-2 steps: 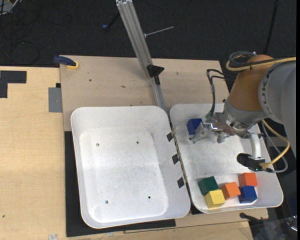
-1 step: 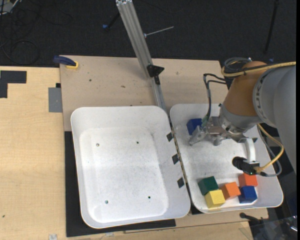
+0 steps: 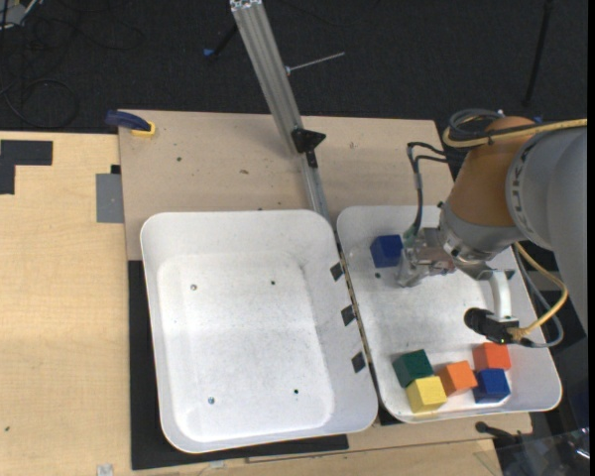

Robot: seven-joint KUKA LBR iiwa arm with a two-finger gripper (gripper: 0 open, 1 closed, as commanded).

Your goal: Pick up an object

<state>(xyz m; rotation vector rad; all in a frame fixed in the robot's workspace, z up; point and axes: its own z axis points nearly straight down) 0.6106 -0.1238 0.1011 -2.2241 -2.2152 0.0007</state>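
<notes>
A blue cube (image 3: 385, 251) lies in the upper left part of the right bin (image 3: 431, 305). My gripper (image 3: 411, 269) hangs low over that bin, just right of the blue cube and very close to it; whether they touch is unclear. In the bin's front right corner several blocks sit in a cluster: a green one (image 3: 412, 366), a yellow one (image 3: 426, 393), an orange one (image 3: 459, 376), a red-orange one (image 3: 496, 355) and a second blue one (image 3: 492, 385). The arm's orange band (image 3: 481, 181) and grey body cover the bin's upper right part.
The left bin (image 3: 243, 325) lies beside the right one, with black clips (image 3: 345, 313) along the shared rim. A slanted aluminium rail (image 3: 278, 87) rises behind the bins. Cables (image 3: 521, 325) loop off the wrist over the right bin.
</notes>
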